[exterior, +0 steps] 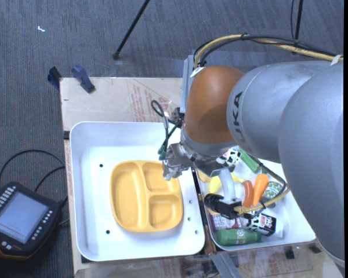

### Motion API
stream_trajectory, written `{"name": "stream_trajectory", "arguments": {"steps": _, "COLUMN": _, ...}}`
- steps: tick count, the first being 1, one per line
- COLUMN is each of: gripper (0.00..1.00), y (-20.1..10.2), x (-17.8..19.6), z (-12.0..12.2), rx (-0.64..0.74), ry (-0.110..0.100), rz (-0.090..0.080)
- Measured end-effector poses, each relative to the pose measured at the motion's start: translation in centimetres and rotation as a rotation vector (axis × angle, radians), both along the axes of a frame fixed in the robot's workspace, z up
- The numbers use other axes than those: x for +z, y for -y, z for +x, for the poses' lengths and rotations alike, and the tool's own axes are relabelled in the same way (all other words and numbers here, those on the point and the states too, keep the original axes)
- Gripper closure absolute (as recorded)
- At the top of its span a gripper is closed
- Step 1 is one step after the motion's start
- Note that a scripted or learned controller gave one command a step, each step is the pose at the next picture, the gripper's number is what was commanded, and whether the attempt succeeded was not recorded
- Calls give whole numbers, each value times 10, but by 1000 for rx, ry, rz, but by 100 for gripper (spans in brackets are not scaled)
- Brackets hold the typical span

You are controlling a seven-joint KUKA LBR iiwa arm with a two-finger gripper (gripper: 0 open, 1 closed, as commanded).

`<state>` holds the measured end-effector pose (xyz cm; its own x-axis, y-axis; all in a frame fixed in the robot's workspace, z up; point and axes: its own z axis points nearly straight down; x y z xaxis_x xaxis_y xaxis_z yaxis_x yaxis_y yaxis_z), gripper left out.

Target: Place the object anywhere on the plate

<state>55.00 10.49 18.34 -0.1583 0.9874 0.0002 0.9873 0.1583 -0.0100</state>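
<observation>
**Over the plate's far corner, nothing set down yet**

Above the left bin [87, 155] the grey arm [290, 132] reaches in from the right, its orange band bulking large over the seam between the two bins. The gripper [173, 165] hangs at the upper right corner of the yellow divided plate [145, 196], close over its rim. From where I stand I cannot tell how the tool is set, nor whether anything is in it; the wrist and cabling crowd that spot. All three compartments of the plate look bare. The loose things lie in the right bin [301, 227]: an orange carrot-like piece [260, 187], a green bottle [238, 236], a black-and-white spotted item [261, 222]. My reading: the placing is not done, and whether an object has even been brought across is unclear.
</observation>
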Motion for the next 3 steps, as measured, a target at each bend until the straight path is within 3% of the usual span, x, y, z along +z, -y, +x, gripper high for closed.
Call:
{"name": "stream_trajectory", "arguments": {"steps": 1, "gripper": 100, "y": -64, "x": -12, "z": -51, "rx": 45, "ry": -1, "rz": -1}}
{"name": "stream_trajectory", "arguments": {"steps": 2, "gripper": 100, "y": -52, "x": -36, "z": -37, "rx": -175, "ry": 0, "rz": -3}}
{"name": "stream_trajectory", "arguments": {"steps": 3, "gripper": 0, "y": -51, "x": -36, "z": -37, "rx": -177, "ry": 0, "rz": -3}}
